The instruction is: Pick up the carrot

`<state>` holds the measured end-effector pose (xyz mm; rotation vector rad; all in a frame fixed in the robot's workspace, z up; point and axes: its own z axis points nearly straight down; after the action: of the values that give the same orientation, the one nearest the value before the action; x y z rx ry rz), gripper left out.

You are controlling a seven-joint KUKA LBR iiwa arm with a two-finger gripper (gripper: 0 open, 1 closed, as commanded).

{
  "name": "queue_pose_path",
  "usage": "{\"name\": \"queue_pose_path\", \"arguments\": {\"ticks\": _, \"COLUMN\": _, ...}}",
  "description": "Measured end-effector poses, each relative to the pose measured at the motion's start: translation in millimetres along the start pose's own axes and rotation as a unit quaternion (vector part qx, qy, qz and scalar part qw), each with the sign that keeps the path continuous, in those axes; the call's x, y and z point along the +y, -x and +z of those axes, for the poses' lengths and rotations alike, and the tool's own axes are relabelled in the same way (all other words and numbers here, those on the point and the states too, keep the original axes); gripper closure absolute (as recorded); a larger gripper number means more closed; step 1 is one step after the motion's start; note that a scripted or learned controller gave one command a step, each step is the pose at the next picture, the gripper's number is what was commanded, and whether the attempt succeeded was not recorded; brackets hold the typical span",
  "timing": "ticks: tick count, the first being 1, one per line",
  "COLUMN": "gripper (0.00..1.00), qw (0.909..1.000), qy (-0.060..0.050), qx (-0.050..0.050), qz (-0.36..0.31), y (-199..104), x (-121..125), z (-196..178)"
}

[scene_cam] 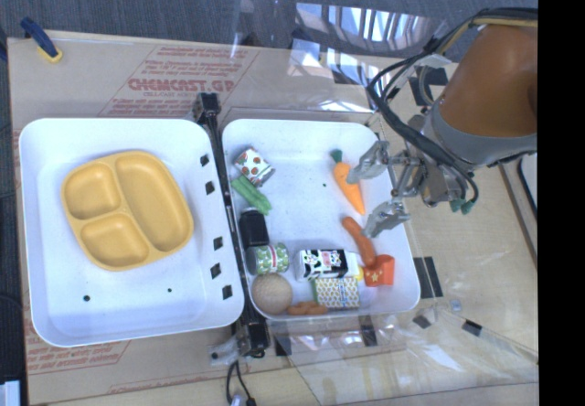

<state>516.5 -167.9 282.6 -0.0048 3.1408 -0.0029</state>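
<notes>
A: Start at the tool. How does the metal two-finger gripper point(379, 188) stand?

B: Its two pale grey fingers are spread apart, one upper and one lower, with nothing between them. It hangs over the right edge of the right-hand shallow white plastic bin point(302, 134), on the grey arm with its orange band point(489, 75).

A: And the smooth orange tapered carrot with a green top point(348, 184)?

B: Lying on the bin floor just left of the gripper, green end up toward the far wall, point toward the near side. It looks level with the gap between the fingers but is not clamped.

A: What lies around it?

B: Below it, a slimmer, darker orange sausage-like piece point(359, 237), then a small red boxy block point(381, 272). Along the near wall sit a black-and-white cow-patterned carton point(327, 261), a rough tan ball point(271, 290) and a green-patterned can point(270, 258). To the left are a glossy black block point(252, 229), a green pod-shaped piece point(249, 194) and a small spotted white carton point(253, 165).

A: The other bin?

B: The left-hand white bin point(37, 212) holds a matte yellow three-compartment plate point(125, 208) with rounded corners.
</notes>
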Motion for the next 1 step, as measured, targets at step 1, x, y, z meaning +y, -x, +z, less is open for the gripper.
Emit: {"name": "queue_pose_path", "arguments": {"ticks": 1, "gripper": 0.0, "qw": 0.9994, "qy": 0.001, "qx": 0.002, "qz": 0.035, "y": 71.1, "x": -24.8, "z": 53.8}}
